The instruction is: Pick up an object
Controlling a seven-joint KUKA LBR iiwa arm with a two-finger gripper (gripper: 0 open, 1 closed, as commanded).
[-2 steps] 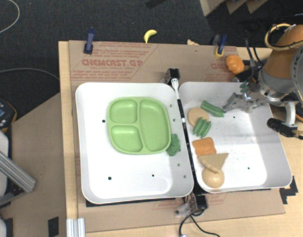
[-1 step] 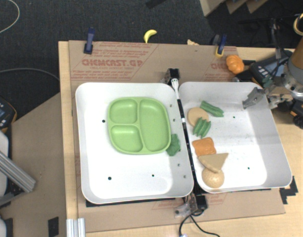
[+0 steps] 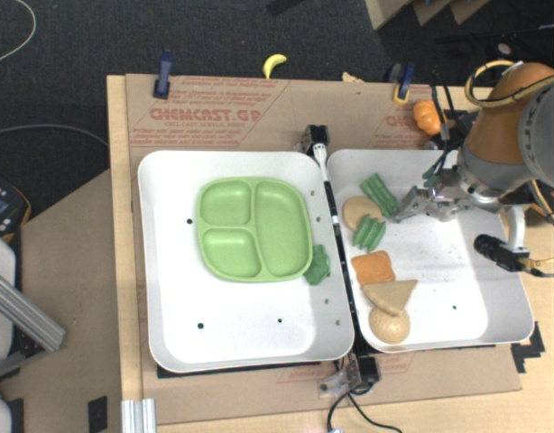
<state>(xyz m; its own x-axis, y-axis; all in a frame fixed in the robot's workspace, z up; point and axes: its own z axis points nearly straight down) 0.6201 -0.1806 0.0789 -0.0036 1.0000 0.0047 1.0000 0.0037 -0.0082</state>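
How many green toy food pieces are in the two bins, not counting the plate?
3. Ridged green piece and green bean bundle lie in the right bin; dark green piece sits beside the plate, left bin.

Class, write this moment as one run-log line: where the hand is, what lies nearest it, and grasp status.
hand: over right bin | nearest: green ridged piece | grasp: none seen | green divided plate: left bin

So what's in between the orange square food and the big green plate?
In the camera view, a small dark green piece by the green plate, then the bins' rims, lie before the orange square.
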